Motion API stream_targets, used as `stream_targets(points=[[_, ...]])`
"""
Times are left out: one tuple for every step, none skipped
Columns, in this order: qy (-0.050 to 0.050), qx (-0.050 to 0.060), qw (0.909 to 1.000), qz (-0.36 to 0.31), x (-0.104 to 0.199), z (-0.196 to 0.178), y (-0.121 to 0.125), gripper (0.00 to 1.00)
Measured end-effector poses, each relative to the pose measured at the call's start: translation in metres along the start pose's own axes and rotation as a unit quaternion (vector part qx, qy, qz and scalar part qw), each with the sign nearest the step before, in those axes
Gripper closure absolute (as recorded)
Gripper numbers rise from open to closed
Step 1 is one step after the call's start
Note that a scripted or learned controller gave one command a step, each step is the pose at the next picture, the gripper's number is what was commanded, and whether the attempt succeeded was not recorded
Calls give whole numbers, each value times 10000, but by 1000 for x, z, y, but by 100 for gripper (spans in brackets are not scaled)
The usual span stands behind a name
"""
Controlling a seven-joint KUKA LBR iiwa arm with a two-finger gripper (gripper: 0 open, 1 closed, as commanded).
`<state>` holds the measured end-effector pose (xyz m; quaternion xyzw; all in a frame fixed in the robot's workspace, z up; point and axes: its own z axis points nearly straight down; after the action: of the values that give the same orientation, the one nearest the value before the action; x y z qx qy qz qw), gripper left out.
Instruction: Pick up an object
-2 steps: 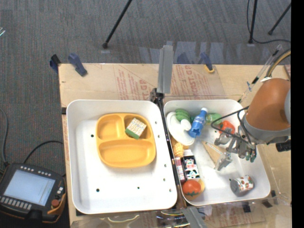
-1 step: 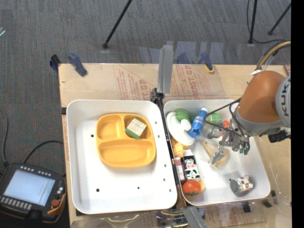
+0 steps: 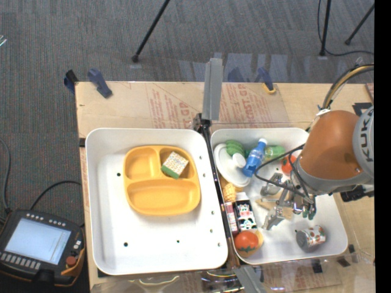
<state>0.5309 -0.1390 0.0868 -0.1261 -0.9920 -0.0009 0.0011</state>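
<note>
Pincer (image 3: 276,217) low inside the right bin (image 3: 333,240), its metal fingers spread apart with nothing between them.

Left of the pincer, just beside it, stands a small carton (image 3: 244,215) with a black-and-white cow-like pattern; its print is too small to read. Below-left lies a tomato (image 3: 247,241), and to the lower right a small printed can (image 3: 310,238) rests on its side, label unreadable. Above-left a blue bottle (image 3: 255,157) leans across a white dish (image 3: 227,163) beside green items (image 3: 234,147). Far to the left, in the other bin (image 3: 153,249), a yellow divided tray (image 3: 162,191) holds a patterned block (image 3: 175,164). Large letters "KU" show on the grey arm (image 3: 365,140) above the pincer, and reversed red print runs across the cardboard (image 3: 171,105) under the bins.
</note>
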Motion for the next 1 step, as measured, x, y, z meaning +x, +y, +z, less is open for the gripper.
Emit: stream_targets(points=[[0,5,10000,-66,37,0,-54,0]])
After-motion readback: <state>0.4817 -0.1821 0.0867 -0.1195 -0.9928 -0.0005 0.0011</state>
